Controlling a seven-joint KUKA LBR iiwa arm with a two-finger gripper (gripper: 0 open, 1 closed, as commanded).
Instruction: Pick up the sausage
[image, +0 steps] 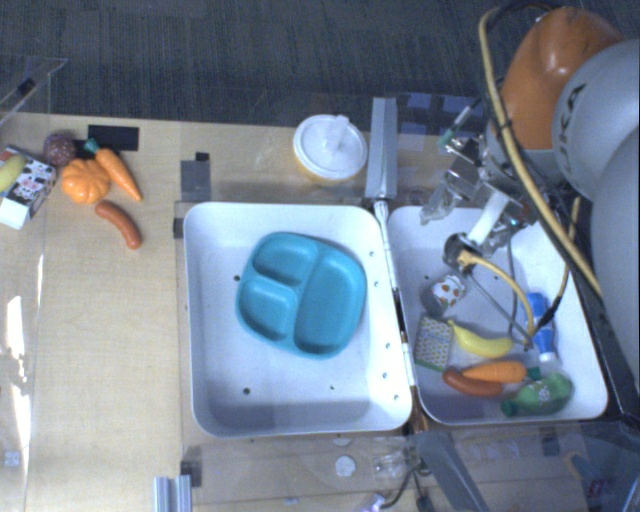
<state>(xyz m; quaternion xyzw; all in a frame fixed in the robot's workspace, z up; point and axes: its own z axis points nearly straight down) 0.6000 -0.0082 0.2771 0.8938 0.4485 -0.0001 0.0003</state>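
A red-brown sausage (468, 384) lies near the front of the right bin (420, 240), just in front of an orange carrot (497, 372) and touching it. A second red sausage (120, 224) lies on the bench, left of both bins. My gripper (447, 197) hangs over the back left part of the right bin, well behind the bin's sausage and apart from it. Nothing shows in its grasp.
The right bin also holds a yellow banana (481, 342), a green toy (538, 393), a blue bottle (540, 318), a meshed pad (433, 342) and a small round toy (447, 292). A blue divided plate (300, 292) lies in the left bin (210, 330). A pumpkin (84, 180) and a carrot (123, 174) sit at far left.
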